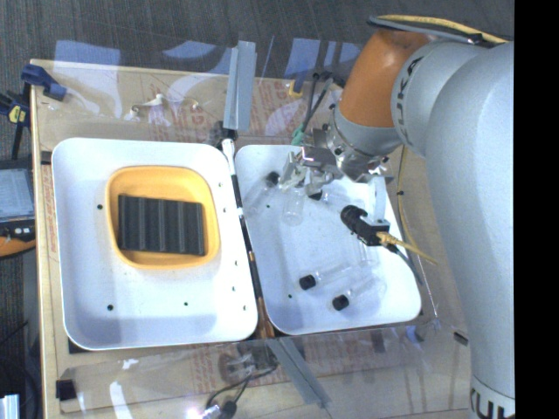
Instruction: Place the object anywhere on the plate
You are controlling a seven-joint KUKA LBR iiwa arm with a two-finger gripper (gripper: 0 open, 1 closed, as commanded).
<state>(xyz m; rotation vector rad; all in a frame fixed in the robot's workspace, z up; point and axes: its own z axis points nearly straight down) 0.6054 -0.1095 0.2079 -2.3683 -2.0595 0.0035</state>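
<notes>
A pale wooden desk stands on a dark grey floor with a fine ribbed texture, like carpet. The desk's surface is glossy and throws back bluish patches of light along its far edge. A grey metal rail lies on it at the back, and another metal strip slants across the near edge. A blue clamp grips the far left corner.

Two shallow white bins are borne side by side on the bench; the left bin is set toward its left edge; the right bin beside it.
</notes>
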